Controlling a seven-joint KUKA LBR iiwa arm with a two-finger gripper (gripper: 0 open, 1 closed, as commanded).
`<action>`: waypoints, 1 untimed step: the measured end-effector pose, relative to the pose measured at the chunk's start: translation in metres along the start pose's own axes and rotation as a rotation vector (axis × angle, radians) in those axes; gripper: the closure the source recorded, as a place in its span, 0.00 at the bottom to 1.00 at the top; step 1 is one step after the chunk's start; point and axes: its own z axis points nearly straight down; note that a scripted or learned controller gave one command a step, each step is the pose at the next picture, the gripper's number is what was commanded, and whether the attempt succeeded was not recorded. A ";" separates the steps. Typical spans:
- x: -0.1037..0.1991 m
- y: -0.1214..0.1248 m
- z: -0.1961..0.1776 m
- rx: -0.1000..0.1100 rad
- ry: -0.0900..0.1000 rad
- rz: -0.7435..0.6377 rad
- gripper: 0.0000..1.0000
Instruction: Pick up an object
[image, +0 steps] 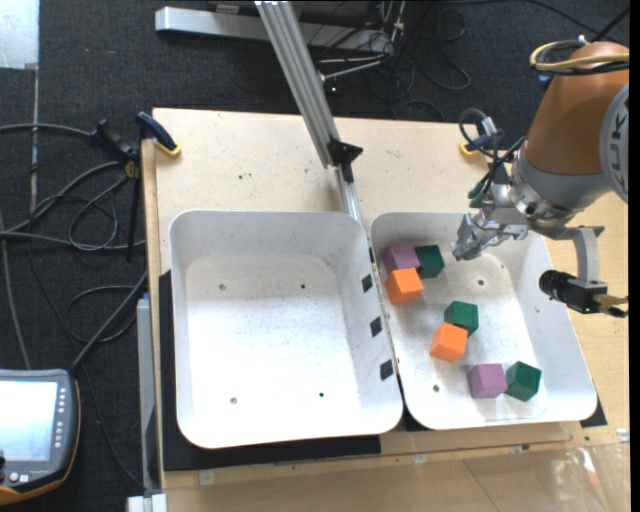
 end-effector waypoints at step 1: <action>0.049 -0.016 -0.007 -0.001 0.000 0.000 1.00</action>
